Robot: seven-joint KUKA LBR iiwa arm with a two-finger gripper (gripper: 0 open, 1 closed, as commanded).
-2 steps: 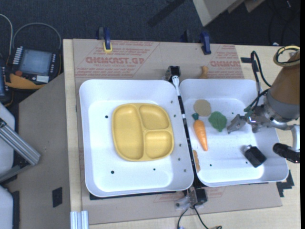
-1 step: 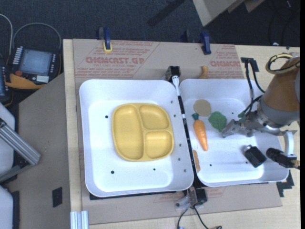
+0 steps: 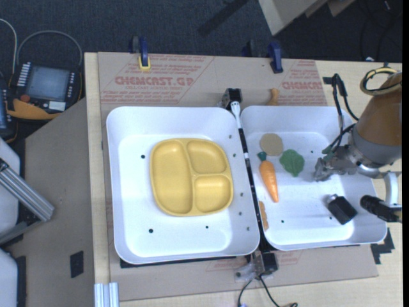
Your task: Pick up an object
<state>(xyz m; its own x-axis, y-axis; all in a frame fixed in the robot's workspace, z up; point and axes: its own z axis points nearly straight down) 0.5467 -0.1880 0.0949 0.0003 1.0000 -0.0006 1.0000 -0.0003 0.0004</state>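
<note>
The right bin (image 3: pixel 307 234) holds an orange carrot (image 3: pixel 269 180), a green broccoli-like piece (image 3: pixel 293 162), a round tan disc (image 3: pixel 271 144) and a small black block (image 3: pixel 340 209). My gripper (image 3: pixel 323 169) hangs low over the right half of this bin, just right of the green piece and above-left of the black block. I see nothing held in it. The grey arm with its orange band (image 3: pixel 381 117) comes in from the right edge.
The left bin (image 3: pixel 128 171) carries a yellow divided plate (image 3: pixel 191 175). A black divider strip (image 3: pixel 241 139) runs between the two bins. Cables (image 3: pixel 337 94) hang beside the arm near the right bin's far right corner.
</note>
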